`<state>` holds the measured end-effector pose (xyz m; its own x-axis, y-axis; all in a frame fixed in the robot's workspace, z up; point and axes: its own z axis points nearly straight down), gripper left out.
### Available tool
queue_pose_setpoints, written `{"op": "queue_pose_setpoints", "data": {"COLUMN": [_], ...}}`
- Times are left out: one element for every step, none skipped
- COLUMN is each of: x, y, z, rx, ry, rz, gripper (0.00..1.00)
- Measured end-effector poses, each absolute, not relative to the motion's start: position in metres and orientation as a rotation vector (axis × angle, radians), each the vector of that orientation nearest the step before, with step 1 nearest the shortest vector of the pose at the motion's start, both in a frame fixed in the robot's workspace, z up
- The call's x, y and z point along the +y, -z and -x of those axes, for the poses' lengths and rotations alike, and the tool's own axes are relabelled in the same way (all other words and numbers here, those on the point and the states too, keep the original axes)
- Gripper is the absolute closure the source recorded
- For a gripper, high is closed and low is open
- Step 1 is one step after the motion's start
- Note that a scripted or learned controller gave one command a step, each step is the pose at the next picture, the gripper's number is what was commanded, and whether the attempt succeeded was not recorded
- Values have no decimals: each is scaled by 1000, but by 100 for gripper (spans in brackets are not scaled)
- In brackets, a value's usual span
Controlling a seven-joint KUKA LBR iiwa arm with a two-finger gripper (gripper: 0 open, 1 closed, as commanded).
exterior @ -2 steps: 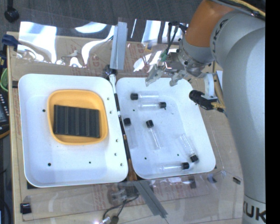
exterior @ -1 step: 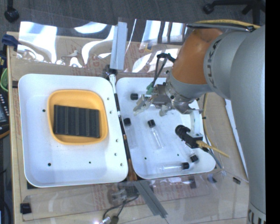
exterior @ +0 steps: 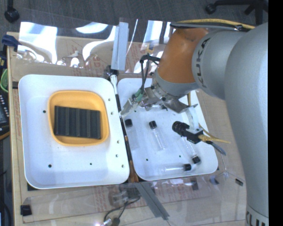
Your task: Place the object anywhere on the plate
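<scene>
On the yellow plate (exterior: 76, 97), the dark ribbed block (exterior: 80, 122) lies flat and covers most of the plate's floor. The plate sits a little toward 11 o'clock in the left bin (exterior: 70, 169). At 3 o'clock from it, side by side on the table (exterior: 61, 205), is the right bin (exterior: 142, 155). The gripper (exterior: 134, 102) hangs over that bin's 11 o'clock corner; whether it is spread or closed cannot be told. A clear tube (exterior: 158, 136) lies near the bin's centre, another capped tube (exterior: 177, 167) at 6 o'clock, and a small black cap (exterior: 128, 123) at 9 o'clock.
</scene>
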<state>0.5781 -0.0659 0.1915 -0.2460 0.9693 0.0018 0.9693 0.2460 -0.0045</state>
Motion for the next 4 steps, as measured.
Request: {"op": "queue_pose_setpoints", "data": {"x": [-120, -31, 31, 28], "y": [-195, -191, -191, -219], "z": [-631, -605, -585, -645], "rx": [-2603, -2340, -2389, -2514], "ry": [-2, -6, -7, -2], "rz": [1758, 2088, 2034, 1883], "gripper": [0, 0, 0, 0]}}
